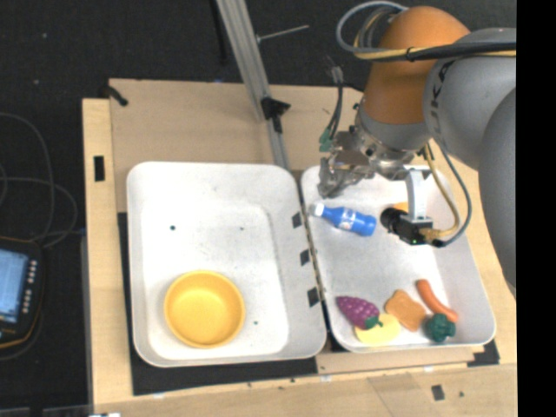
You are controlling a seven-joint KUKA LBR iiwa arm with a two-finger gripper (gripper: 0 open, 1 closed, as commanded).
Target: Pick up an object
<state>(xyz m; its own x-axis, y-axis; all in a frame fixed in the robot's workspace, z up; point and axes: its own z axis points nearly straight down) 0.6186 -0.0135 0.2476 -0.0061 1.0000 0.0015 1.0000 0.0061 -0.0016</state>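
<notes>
1 blue bottle [346, 219] lies just below the jaws [333, 183]; their state unclear.

2 white bins [148, 189], 1 yellow bowl [204, 307], 1 blue bottle [346, 219], 5 toy foods [395, 313]

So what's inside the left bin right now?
The left bin holds one yellow bowl near its front corner, seen from above and looking bare inside. Whatever lies under the bowl is covered.

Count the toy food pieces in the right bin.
4, all along its near edge: purple eggplant, yellow piece, orange piece, carrot. The arm may hide others farther back.
</notes>
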